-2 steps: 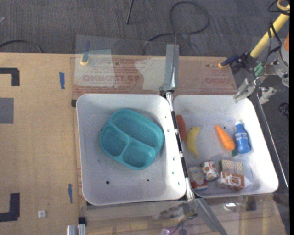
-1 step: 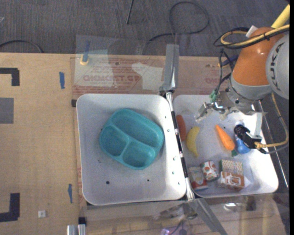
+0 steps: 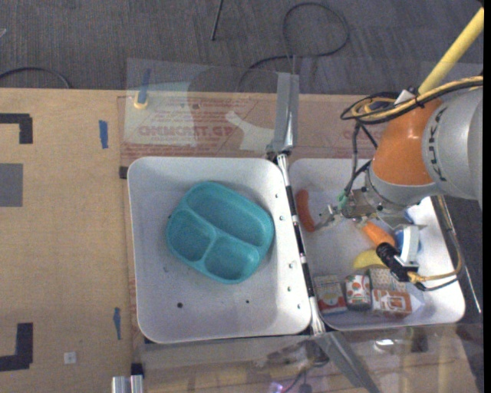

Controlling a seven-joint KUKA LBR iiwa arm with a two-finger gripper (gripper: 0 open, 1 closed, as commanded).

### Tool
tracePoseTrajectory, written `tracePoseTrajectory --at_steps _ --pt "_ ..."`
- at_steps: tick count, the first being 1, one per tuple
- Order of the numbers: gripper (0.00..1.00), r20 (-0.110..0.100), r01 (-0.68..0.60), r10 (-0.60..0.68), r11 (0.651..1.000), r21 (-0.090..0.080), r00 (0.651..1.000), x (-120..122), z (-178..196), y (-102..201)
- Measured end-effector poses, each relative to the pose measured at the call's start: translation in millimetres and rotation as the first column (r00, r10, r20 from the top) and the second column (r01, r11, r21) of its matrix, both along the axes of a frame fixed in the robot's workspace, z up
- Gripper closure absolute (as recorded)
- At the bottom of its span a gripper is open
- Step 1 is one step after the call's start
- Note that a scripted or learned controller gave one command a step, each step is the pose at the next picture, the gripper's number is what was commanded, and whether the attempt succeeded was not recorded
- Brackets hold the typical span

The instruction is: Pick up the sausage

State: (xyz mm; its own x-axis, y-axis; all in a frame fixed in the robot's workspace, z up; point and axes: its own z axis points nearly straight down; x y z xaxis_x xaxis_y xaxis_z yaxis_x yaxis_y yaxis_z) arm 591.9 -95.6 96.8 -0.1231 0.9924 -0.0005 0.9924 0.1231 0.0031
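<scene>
- Grey rounded arm (image 3: 460, 146) with dark "KUKA" lettering on its casing.
- Broad orange band (image 3: 406, 150) above the wrist.
- Black and yellow cables (image 3: 376, 104) looped over the band.
- Small metallic hand (image 3: 343, 213) with thin wires.

A dark grey carpeted floor (image 3: 115, 34) runs along the top, with thin black cables (image 3: 314, 23) looping over it. Below lies a tan cardboard-coloured bench surface (image 3: 61, 230) marked with black squares and corner marks (image 3: 17, 127) and short strips of blue tape (image 3: 103, 134). A clear plastic sheet (image 3: 199, 115) with faint red print lies at its upper edge.
</scene>
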Motion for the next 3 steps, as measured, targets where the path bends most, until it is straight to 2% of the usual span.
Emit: tracePoseTrajectory --at_steps 1,2,3 --pt "0.00 0.003 0.104 -0.104 0.995 -0.001 0.995 49 -9 -2" --pt "0.00 0.002 0.067 -0.067 0.998 -0.001 0.998 76 -9 1" --pt "0.00 -0.004 0.121 -0.121 0.993 0.000 0.993 50 4 -12"
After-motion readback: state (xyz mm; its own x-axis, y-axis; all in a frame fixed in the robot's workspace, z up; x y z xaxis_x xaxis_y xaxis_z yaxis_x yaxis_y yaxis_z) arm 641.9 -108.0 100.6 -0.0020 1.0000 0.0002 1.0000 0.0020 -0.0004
